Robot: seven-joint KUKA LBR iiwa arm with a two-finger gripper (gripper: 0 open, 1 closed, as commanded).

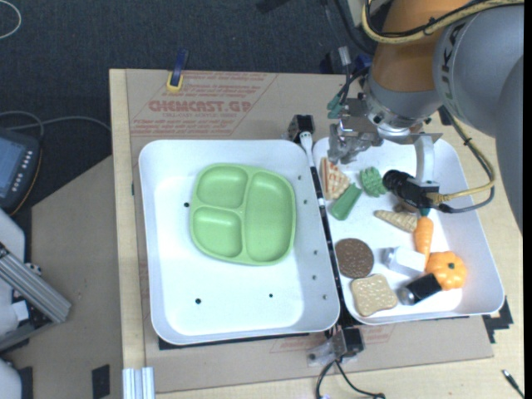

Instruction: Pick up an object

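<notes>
Camera view: you look down at a slant on a bench with two white bins side by side.
Arm: grey with an orange band, it reaches in from your right and hangs over the far end of the right bin.
Left bin: it holds a green divided plate lying flat near its middle.
Right bin: you see a scatter of toy food here.
Gripper: it points down at the far left corner of the right bin, just above a pizza slice; you cannot tell how it stands.
Near the gripper: a green pod lies just beside the pizza slice, with a dark green piece next to it.
Middle of right bin: a waffle cone, a carrot and a brown cookie.
Near end: an orange pumpkin, a black cylinder and a toast slice.
</notes>
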